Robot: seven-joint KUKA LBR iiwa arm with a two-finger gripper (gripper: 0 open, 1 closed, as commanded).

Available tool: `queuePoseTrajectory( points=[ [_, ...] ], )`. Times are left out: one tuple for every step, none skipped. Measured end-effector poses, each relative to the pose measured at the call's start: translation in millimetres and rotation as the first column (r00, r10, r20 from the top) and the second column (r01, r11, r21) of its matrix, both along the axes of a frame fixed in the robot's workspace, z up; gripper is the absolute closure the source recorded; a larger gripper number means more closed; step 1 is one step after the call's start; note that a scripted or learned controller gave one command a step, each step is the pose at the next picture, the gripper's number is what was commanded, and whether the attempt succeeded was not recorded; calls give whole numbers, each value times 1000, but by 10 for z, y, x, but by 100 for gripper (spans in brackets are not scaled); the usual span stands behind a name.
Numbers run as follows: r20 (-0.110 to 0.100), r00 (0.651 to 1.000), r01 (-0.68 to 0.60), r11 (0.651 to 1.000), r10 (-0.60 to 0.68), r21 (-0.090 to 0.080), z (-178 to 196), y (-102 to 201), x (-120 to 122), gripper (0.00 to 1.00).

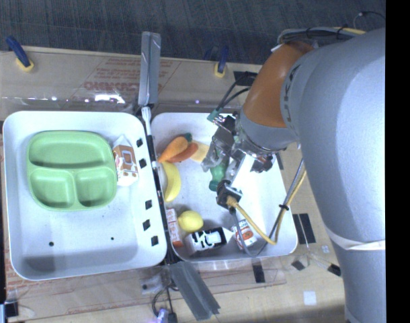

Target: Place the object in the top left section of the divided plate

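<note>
One green thing (217, 175) sits right by my pincer (222, 180) in the right bin (272, 187), far from the green plate (72, 169) in the left bin (70, 241), and I cannot tell its grip.

Dark grey carpet (124, 9) covers the floor beyond the desk's far edge, with a fine ribbed weave. The desk (70, 73) has a pale brown top under a clear glossy sheet that catches white glare near its far left side; faint red print shows through it. 2 blue clamps (20, 54) grip the far edge, 1 at the left corner and 1 (222, 62) nearer the middle. A grey metal bar (148, 69) stands upright at the far side, another (195, 289) lies slanted at the near edge. Light is even and soft
</note>
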State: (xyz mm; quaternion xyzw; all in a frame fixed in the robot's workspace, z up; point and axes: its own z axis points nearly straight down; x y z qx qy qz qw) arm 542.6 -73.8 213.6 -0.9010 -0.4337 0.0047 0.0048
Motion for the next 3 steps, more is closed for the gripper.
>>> queuePoseTrajectory(
  points=[
    [5, 983, 186, 983, -186, -5, -163, 690, 151, 100],
    [8, 990, -139, 990, 139, -4, -241, 1320, 517, 100],
    [8, 990, -140, 990, 140, -4, -240, 1320, 517, 0]
  ],
)
